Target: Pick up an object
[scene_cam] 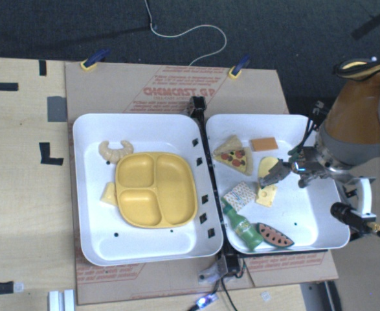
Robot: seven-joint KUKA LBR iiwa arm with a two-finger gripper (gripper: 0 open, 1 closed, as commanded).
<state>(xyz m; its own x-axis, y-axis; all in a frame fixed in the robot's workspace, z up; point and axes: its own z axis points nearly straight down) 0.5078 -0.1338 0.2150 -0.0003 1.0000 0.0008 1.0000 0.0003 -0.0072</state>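
1. Nearest the camera, along the front of the right bin (pixel 319 235), a watermelon slice (pixel 275 234) lies flat, and a green bottle (pixel 240 225) lies on its side just to its left, touching it.
2. A little further back in the same bin, a small patterned square (pixel 240 195) rests beside the bottle's neck, with a pale yellow cheese wedge (pixel 265 196) just to its right.
3. The gripper (pixel 272 175) hangs over that cheese wedge, reaching in from the right on the grey arm (pixel 351 131). Its dark fingers sit close together and nothing is seen between them, but whether they are parted or pressed together I cannot tell.
4. Just behind the gripper lies a round yellow piece (pixel 268 165), partly covered by it.
5. Further back, a pizza slice (pixel 234 155) lies near the divider, and an orange block (pixel 264 144) sits to its right, well apart from the bin's back wall.
6. In the left bin (pixel 86 173), a yellow divided plate (pixel 156 189) takes the middle; a yellow wedge (pixel 109 193) peeks from under its left edge.
7. Behind the plate, a tan curved piece (pixel 115 149) touches its rim.
8. Beyond both bins lies cardboard (pixel 177 89) with red lettering, and a white cable (pixel 190 34) trails over the dark floor.
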